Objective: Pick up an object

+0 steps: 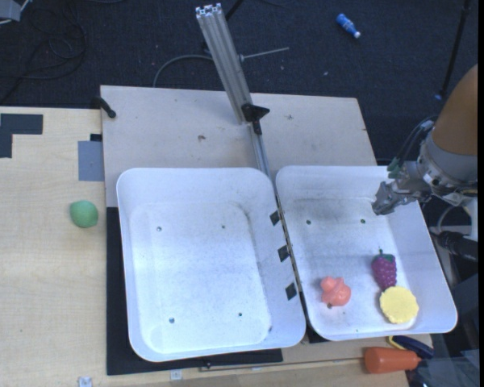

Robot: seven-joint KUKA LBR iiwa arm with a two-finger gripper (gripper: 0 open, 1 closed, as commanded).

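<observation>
Across the middle of the view lies the counter (40,297), pale wood on the left with a lighter board under the two bins. On that board the left bin (145,185) sits just beside the right bin (339,180), their inner walls touching along a seam marked by small black clips. Rising at a slant from the seam toward the top of the view stands a grey metal rail (226,59) with a black bracket partway down it. From the right side reaches the arm (456,127), its orange band near the edge and its grey wrist below it. At its tip the hand (385,201) hangs over the upper right part of the right bin, apart from all the objects; whether it is spread or pressed together cannot be made out, and nothing is seen in it. Near the lower right corner of the right bin lie three toys: a yellow round toy (398,305) nearest the corner, a purple grape bunch (384,269) just above it, and a pink toy (335,291) to their left, near the seam. Off on the wooden counter, well apart from the bins, rests a small green ball (84,214). Below the right bin, just outside its front wall, lies an orange tool handle (390,359).
</observation>
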